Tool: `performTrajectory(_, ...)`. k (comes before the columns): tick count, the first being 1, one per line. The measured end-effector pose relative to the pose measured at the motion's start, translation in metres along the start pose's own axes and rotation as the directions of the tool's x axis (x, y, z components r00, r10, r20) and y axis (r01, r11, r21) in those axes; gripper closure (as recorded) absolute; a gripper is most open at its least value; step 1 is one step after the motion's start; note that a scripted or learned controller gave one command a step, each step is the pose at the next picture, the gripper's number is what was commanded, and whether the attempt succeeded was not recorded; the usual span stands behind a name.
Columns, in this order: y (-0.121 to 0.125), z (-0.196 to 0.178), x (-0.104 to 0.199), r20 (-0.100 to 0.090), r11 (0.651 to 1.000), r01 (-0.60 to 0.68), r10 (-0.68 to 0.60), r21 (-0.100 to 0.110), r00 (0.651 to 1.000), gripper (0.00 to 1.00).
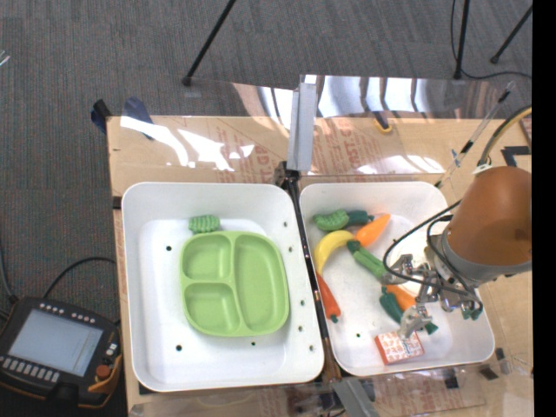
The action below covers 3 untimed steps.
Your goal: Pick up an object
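Camera view: gripper (419, 318), finger state unreadable, hangs over orange-green carrot (396, 300), lying toward 10 o'clock, long axis 10-to-4.

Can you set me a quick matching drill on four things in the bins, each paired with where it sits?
Things:
1. green divided plate
2. banana
3. red and white card
4. small green toy

Places:
A. right bin, near its front edge
B. left bin, just behind the plate
C. left bin, in the middle
D. right bin, close to the wall between the bins

Pairs: 1-C, 2-D, 3-A, 4-B
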<state>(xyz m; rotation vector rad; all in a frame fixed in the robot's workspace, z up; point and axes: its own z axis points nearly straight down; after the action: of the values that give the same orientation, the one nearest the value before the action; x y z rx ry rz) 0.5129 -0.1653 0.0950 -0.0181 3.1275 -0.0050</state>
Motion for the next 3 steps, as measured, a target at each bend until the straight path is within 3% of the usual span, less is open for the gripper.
performTrajectory(1, 0.002, -0.009, -0.001, 0.001, 1.000, 0.004, -0.004, -0.001, 1.000, 1.00)
performTrajectory(2, 0.003, 0.004, -0.083, -0.005, 0.955, -0.296, 0.296, -0.002, 0.955, 1.00)
performTrajectory(3, 0.004, 0.008, -0.080, -0.015, 0.955, -0.296, 0.296, -0.002, 0.955, 0.00)
